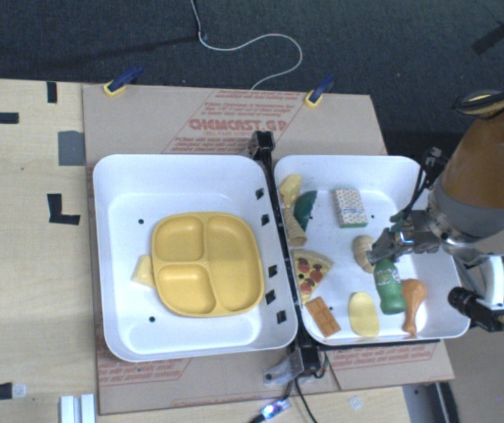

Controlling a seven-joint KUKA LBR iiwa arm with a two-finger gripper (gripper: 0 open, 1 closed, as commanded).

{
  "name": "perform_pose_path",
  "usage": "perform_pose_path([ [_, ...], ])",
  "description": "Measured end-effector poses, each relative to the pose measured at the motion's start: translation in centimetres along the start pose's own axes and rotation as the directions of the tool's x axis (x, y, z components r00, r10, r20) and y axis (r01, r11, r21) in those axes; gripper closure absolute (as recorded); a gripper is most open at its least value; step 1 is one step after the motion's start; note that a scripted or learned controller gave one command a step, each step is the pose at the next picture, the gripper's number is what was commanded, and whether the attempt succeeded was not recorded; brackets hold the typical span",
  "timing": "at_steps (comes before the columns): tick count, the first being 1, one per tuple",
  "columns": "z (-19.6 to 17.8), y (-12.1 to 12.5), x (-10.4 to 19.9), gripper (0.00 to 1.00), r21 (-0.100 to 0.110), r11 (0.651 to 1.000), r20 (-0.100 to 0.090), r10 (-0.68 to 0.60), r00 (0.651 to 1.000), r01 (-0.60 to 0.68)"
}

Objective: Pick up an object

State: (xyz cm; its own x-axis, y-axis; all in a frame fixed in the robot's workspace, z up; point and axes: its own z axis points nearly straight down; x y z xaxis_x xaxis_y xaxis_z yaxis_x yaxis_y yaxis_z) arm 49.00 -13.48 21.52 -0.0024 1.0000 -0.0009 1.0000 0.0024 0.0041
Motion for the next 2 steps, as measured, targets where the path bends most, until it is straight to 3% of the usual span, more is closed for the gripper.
perform_pose_path([
  [1,-0.9,0.0,0.1,1.0,0.005,1.0,-0.001,0.001,1.0,-0.001],
  [2,0.2,0.6,5.4,1.0,0.007,1.0,-0.003,-0.004,1.0,0.004],
])
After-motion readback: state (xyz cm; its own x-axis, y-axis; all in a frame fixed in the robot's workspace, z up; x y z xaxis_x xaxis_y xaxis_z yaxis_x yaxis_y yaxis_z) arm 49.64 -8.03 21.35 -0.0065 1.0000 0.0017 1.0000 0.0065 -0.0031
